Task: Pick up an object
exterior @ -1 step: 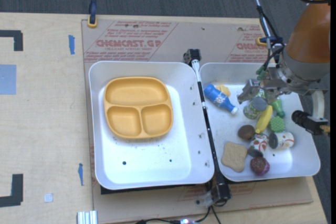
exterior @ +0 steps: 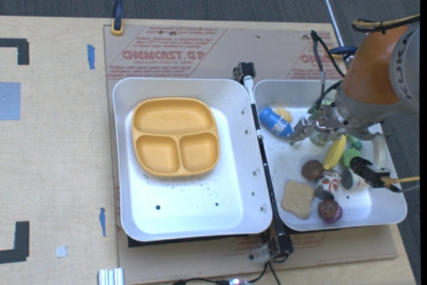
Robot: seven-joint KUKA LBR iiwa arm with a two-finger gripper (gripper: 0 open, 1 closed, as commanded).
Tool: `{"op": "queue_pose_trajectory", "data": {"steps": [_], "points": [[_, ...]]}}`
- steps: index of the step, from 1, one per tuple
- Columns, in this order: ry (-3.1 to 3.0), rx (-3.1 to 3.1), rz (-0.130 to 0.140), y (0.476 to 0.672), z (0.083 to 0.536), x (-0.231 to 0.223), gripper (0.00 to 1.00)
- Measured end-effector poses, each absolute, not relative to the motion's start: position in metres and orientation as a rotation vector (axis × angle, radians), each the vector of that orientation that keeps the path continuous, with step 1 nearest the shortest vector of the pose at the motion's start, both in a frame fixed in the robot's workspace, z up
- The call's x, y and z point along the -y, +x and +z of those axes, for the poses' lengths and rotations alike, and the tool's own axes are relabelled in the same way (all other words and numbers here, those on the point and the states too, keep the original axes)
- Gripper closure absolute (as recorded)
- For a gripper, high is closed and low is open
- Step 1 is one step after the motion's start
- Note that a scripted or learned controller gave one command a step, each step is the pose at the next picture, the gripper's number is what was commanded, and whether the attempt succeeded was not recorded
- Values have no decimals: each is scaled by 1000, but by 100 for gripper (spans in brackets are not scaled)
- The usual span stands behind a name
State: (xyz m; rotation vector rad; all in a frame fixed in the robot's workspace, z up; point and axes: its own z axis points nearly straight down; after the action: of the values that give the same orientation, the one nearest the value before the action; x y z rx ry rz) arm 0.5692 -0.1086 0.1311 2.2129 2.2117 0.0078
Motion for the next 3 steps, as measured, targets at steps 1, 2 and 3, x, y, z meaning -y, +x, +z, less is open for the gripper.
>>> {"op": "queue_pose_trajectory", "data": {"steps": [1, 2, 3], "points": [[2215, -2212, 5, 572, 124, 107, 0], [2218, -2213, 4, 570, 120, 106, 0], [2218, -2220, 6, 547, 86, 101, 0]]}}
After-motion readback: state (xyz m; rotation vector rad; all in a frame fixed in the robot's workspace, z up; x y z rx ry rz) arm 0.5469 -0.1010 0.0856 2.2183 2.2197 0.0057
